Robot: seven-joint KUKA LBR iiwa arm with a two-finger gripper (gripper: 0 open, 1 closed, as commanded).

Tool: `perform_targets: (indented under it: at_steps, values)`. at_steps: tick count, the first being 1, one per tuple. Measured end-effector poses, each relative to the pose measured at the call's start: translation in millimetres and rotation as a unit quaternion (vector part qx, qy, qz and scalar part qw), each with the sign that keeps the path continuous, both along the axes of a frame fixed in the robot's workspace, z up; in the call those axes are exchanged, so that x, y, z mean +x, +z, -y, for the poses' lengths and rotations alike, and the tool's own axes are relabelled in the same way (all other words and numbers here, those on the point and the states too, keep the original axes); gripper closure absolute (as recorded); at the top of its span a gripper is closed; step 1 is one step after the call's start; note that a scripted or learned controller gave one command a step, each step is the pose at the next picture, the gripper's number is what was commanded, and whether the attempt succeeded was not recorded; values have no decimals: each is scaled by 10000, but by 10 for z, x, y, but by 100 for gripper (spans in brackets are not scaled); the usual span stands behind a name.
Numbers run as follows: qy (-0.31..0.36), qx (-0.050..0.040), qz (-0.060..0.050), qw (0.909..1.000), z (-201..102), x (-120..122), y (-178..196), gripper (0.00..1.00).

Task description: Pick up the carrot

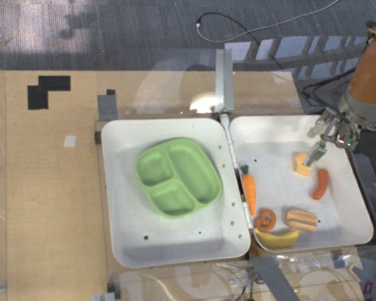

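The carrot [248,191], orange with a green top, lies along the left wall of the right bin [272,139]. My gripper [318,147] hangs over the right part of that bin, well to the right of the carrot. Its fingers are open, with nothing between them, just above a yellow cheese wedge [302,164].
The right bin also holds a red sausage [320,184], a hot dog bun [301,219], a banana [277,238] and a small pretzel-like piece [264,219]. A green divided plate [177,176] rests in the left bin [127,244]. A metal divider post [224,82] stands between the bins.
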State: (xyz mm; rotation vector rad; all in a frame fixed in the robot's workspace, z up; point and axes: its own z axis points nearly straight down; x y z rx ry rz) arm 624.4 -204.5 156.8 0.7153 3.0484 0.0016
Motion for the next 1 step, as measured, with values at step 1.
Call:
perform_targets:
  at_steps: [1]
  values:
    - [1469, -11, -5, 9891, 0, -23, 34, 0]
